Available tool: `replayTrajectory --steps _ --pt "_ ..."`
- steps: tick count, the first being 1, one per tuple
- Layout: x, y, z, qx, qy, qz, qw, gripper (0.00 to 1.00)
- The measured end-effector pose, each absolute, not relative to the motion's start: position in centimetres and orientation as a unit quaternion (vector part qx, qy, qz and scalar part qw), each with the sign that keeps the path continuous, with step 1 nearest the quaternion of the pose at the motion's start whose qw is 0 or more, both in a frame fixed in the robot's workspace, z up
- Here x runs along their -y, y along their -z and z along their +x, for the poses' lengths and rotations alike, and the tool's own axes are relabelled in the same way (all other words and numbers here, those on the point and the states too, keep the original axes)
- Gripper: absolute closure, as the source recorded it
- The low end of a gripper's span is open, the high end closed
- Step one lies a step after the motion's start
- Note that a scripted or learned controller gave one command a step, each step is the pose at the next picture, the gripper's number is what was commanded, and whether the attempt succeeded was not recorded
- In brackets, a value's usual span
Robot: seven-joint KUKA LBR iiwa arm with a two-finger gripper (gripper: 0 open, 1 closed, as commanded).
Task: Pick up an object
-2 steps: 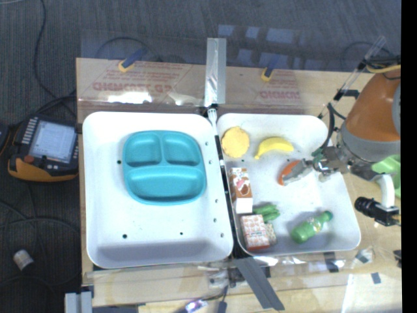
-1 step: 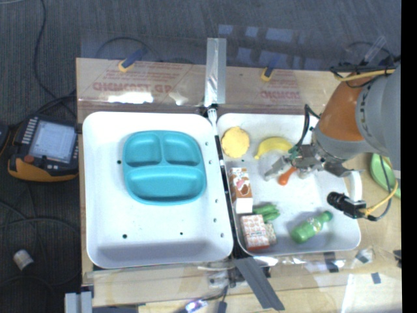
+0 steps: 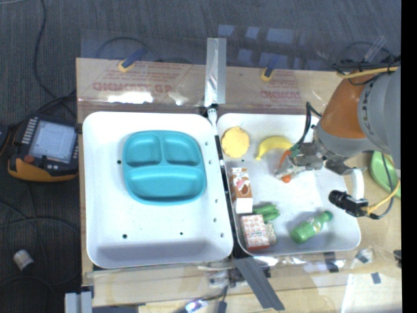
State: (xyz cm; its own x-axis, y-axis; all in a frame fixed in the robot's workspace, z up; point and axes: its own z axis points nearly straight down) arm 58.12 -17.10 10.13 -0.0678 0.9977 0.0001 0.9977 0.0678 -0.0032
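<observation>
The gripper (image 3: 288, 163) is low in the right bin (image 3: 339, 240), just right of the banana (image 3: 272, 145), over a small orange-red piece (image 3: 286, 178) (a carrot, perhaps). I cannot tell its state. This looks like the reach; next comes a firm close and lift.

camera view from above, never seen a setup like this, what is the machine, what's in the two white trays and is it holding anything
You are looking down at a slant on a bench with two shallow white bins. The grey and orange shape on the right is a robot arm; its gripper hangs low in the right bin, beside a banana.

The left bin holds a blue divided plate. The right bin also holds a round yellow fruit, a green bottle, a small green item and two small cartons.

I cannot tell whether it grips anything.
</observation>
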Motion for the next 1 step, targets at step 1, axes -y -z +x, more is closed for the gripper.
replayTrajectory --steps 1 --pt "12.06 -19.42 57.65 0.765 -0.0002 -0.644 0.001 1.0"
